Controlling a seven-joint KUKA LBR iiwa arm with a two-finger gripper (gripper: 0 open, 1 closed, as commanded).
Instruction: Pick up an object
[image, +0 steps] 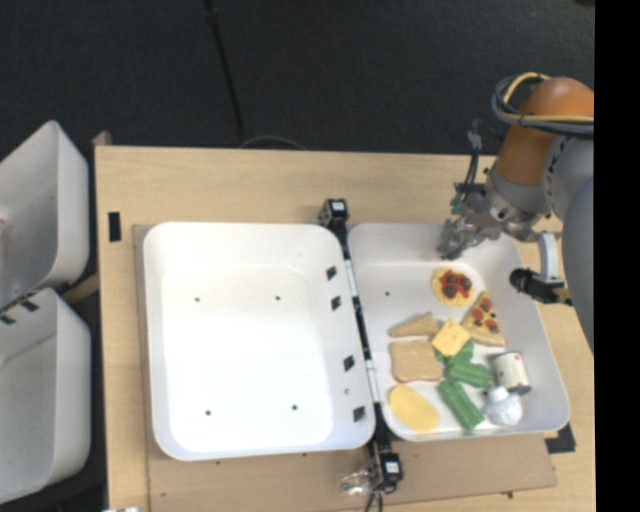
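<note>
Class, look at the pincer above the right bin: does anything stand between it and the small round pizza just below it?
Nothing visible does. The pincer hangs over the far end of the right bin, and bare white floor separates it from the round pizza. The pizza slice and the other toy foods lie beyond the pizza, nearer the camera.

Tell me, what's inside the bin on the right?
Toy food fills the right bin: a round pizza, a pizza slice, cheese, toast, green vegetables and a small can. Whatever lies beneath them is covered.
</note>
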